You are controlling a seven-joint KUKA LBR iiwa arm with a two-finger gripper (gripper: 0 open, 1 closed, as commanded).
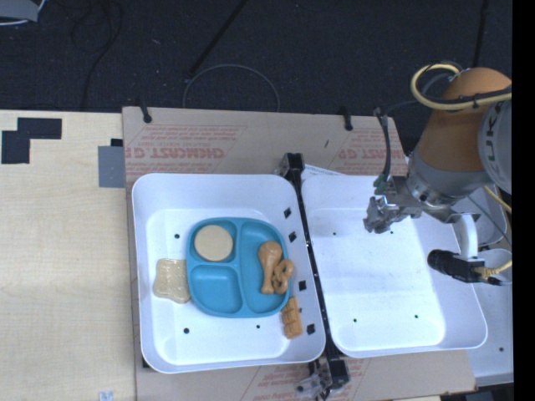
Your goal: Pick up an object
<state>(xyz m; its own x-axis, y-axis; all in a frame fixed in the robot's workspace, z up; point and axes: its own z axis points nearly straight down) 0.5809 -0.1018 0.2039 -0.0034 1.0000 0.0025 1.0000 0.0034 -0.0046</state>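
Arm (pixel 456 153): reaching in from three o'clock, its orange band sitting at about two o'clock of the view, the grey wrist tilting down toward the right bin.

Gripper (pixel 380 218): hanging over the right bin's upper part, near that bin's eleven o'clock; how far its pincer is standing open cannot be told (it is showing as a small dark cluster), and nothing is showing between its tips.

Right bin (pixel 401 307): lying at the four o'clock side of the bench, its white floor showing bare below the gripper.

Left bin (pixel 155 224): lying just beside the right bin, on its nine o'clock side, and holding all the objects.

Blue tray (pixel 219 291): sitting in the middle of the left bin, divided into compartments.

Round tan disc (pixel 212 242): resting in the tray's eleven o'clock compartment.

Brown twisted piece (pixel 274 267): lying in the tray's three o'clock compartment.

Pale flat piece (pixel 171 280): lying on the bin floor, touching the tray's nine o'clock edge.

Small brown chunk (pixel 291 317): lying on the bin floor at the tray's five o'clock corner (well apart from the gripper, as are the others).
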